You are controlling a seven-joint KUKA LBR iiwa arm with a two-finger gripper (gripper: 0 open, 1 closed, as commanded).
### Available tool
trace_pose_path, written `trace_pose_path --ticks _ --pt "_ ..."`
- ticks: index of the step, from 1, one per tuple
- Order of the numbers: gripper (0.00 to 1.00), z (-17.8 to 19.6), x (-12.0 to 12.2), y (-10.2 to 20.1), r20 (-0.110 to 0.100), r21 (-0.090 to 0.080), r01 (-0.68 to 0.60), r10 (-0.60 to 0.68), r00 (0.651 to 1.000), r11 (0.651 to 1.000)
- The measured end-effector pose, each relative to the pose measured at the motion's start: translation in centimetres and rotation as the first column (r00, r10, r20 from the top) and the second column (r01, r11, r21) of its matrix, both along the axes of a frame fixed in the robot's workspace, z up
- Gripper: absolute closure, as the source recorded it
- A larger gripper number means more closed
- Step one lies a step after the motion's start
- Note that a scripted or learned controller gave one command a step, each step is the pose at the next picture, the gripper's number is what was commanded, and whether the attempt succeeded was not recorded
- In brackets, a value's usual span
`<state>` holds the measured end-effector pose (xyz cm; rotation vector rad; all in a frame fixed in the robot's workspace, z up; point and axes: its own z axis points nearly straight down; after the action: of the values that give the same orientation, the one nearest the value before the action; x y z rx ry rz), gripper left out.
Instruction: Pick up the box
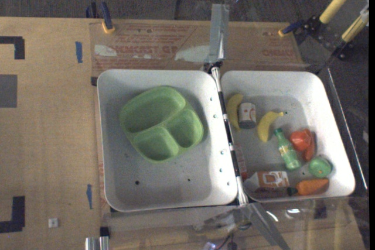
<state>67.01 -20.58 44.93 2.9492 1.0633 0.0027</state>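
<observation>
Lying flat at near edge of right bin (328, 93), box (270, 180) untouched, carrot (312, 187) just right of it. Pickup not started; reach, grasp, lift all left. Pincer state: cannot tell.

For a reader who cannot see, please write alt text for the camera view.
Two white bins sit side by side: the left bin holds a green divided plate; the right bin holds the box, two bananas, a green bottle, a carrot and small items.
</observation>
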Motion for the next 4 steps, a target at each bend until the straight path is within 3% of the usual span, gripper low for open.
trace_pose_path --ticks 1,2,3,4 --pt "0.0 0.0 0.0 0.1 -0.001 0.001 0.0 0.0 1.0 1.0" --pt "1.0 1.1 0.1 0.3 0.002 -0.002 -0.005 0.005 1.0 1.0" --pt "0.0 1.1 0.2 0.4 0.001 -0.002 -0.006 0.006 1.0 1.0" --pt "0.0 -13.8 -9.3 1.0 -0.005 0.007 0.097 -0.097 0.995 0.995"
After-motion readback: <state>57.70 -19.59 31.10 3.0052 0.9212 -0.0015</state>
